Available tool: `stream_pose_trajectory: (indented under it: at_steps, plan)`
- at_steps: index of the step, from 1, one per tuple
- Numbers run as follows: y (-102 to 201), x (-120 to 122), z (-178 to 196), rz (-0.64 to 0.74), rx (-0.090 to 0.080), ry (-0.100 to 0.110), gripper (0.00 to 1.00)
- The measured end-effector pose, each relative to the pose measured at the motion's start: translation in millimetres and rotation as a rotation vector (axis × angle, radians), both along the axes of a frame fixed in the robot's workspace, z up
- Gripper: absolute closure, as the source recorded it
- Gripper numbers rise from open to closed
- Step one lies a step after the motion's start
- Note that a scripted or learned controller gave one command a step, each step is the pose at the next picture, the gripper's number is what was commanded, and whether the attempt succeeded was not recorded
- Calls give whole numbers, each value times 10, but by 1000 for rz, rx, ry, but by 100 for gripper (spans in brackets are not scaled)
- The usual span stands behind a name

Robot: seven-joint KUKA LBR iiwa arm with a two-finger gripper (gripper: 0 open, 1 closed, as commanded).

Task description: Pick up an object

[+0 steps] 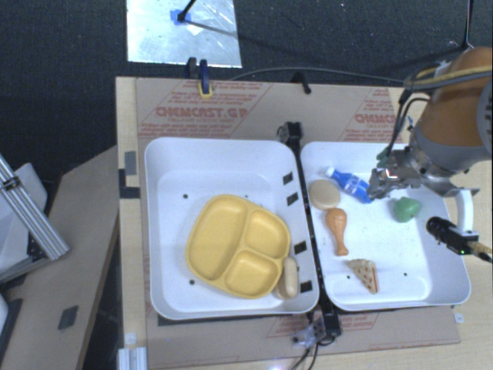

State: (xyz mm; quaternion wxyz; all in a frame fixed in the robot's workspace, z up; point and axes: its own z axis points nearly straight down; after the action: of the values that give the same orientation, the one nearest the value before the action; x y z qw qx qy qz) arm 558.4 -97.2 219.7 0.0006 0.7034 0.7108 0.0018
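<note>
We are in the approach step: our gripper (383, 180) hangs low in the right bin (431, 287), right at the blue bottle (348, 183) lying near the bin's far left; we cannot tell its state. Next we must settle squarely over the bottle before closing.

Left bin (166, 230) — tray (239, 245) and roll (290, 277); right bin (439, 284) — bottle (348, 183), drumstick (337, 230), wedge (363, 274).
</note>
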Motion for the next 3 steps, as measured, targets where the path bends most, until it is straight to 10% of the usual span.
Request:
stream_pose_trajectory:
  at_steps: [3]
  plan:
    - [1554,200,100,-1,1,0,100]
